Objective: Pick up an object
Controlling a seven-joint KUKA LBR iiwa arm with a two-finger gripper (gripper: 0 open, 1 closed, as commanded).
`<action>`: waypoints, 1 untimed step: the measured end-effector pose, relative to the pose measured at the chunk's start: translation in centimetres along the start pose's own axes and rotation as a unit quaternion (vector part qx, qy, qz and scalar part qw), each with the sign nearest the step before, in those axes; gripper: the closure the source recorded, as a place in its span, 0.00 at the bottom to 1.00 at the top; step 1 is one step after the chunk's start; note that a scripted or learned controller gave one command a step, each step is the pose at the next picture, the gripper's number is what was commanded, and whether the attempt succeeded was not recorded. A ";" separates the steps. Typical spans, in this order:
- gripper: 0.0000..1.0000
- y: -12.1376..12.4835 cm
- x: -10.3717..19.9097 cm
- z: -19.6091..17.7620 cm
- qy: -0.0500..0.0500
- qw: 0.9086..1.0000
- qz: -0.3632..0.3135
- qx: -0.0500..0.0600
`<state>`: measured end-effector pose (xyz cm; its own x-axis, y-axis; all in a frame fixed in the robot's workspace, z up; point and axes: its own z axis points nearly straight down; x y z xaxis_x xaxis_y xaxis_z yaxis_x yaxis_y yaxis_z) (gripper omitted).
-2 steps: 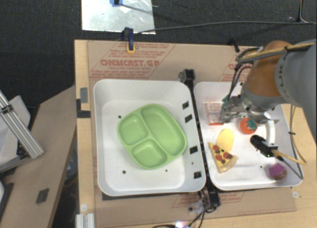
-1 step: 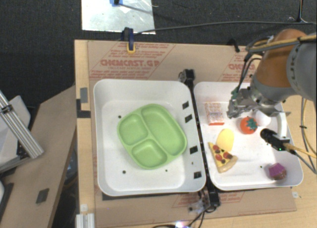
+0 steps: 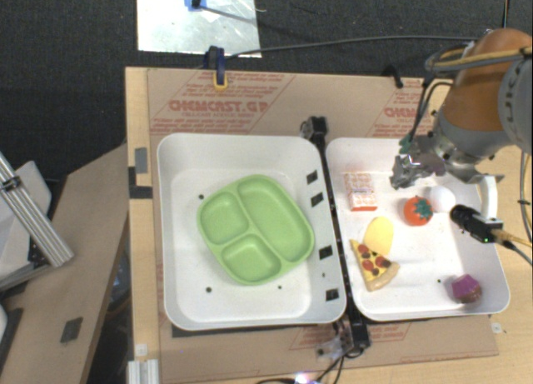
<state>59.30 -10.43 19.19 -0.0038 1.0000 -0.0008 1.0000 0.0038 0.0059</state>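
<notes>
Two toys, a tomato [image 3: 417, 211] and a white egg [image 3: 441, 199], sit just below the hand [image 3: 408, 171] near the right bin's [image 3: 491, 295] back edge; I cannot tell its state.

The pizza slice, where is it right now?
The pizza slice lies in the right bin, near its front left, just below the banana and touching it.
</notes>
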 end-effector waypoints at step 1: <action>1.00 0.1 0.0 -4.3 0.000 1.000 -0.001 0.001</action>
<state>59.41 -10.45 23.44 -0.0048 1.0000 -0.0005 1.0000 0.0048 0.0045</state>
